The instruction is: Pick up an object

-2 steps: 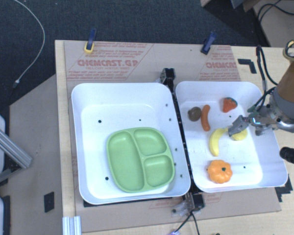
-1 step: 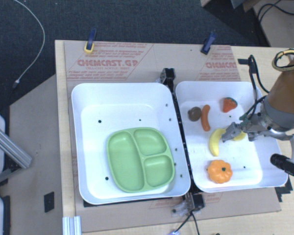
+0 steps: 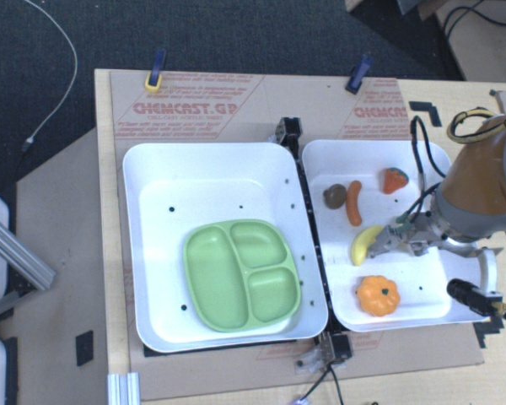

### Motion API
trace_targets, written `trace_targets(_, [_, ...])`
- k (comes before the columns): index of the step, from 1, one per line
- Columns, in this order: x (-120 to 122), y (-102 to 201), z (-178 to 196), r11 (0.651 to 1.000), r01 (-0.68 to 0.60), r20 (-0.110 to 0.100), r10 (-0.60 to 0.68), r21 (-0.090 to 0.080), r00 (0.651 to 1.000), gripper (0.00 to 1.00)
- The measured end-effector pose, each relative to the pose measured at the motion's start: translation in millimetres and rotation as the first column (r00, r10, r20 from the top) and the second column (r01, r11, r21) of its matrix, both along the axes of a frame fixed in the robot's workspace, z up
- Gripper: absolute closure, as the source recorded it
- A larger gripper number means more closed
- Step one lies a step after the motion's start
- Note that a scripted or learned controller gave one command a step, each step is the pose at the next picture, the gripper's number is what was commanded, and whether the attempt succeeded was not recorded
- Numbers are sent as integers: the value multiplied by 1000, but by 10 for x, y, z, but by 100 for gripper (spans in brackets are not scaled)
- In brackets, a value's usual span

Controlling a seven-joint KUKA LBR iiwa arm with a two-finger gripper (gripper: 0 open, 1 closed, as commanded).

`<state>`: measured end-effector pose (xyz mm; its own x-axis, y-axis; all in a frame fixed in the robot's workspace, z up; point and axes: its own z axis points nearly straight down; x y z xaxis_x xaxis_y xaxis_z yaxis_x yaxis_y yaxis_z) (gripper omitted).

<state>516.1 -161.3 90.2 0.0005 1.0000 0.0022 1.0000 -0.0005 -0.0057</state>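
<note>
tool (image 3: 391, 236) at banana (image 3: 364, 245) | R bin (image 3: 430, 315) | pumpkin (image 3: 378, 295) nr

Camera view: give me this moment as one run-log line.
gripper: low in right bin, beside banana | grasp: not evident | also there: pumpkin, carrot, strawberry | left bin: green tray

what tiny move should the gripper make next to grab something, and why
Probably ease the gripper slightly toward the left bin and down onto the banana. It sits right beside the banana's end in the right bin, much nearer than the pumpkin or carrot.
</note>
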Motion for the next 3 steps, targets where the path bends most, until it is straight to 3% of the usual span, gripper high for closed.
trace_targets(1, [13,-3,133,1000,0,6,0,-2,1000,100])
trace_targets(3, [31,69,1132,1000,-2,12,2,-5,1000,100])
